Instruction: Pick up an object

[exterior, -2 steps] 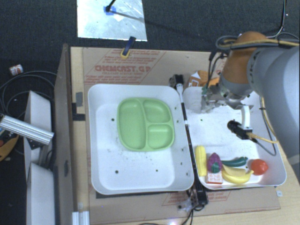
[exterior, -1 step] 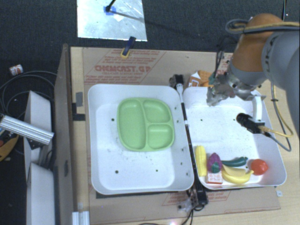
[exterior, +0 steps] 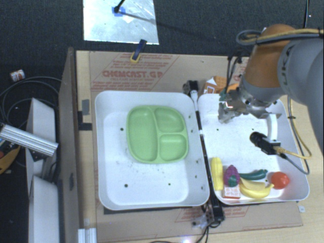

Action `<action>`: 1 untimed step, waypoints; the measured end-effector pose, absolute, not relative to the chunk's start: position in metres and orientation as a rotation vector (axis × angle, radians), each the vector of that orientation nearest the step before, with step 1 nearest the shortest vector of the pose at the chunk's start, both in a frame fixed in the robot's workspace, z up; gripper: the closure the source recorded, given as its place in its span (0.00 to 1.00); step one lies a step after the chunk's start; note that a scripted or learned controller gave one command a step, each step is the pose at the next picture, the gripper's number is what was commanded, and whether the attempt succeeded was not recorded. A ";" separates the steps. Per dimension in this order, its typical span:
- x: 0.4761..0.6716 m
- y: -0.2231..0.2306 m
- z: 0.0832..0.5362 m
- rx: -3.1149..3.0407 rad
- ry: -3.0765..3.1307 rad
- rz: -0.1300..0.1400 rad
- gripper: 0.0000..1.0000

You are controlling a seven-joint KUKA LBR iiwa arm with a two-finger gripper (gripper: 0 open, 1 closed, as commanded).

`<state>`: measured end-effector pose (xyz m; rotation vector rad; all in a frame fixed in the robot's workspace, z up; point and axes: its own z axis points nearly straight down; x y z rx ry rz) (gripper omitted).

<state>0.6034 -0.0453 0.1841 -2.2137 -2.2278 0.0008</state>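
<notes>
The gripper (exterior: 228, 111) is held far from the banana (exterior: 255, 189); jaw state cannot be told, so a miss is risked.

A green tray (exterior: 156, 134) lies in the left bin (exterior: 109, 186); toy food (exterior: 246, 180) crowds the right bin's (exterior: 298, 186) near edge, the arm (exterior: 276, 59) above.
</notes>
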 end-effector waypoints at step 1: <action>0.613 0.030 0.185 -2.209 -2.234 -0.007 1.00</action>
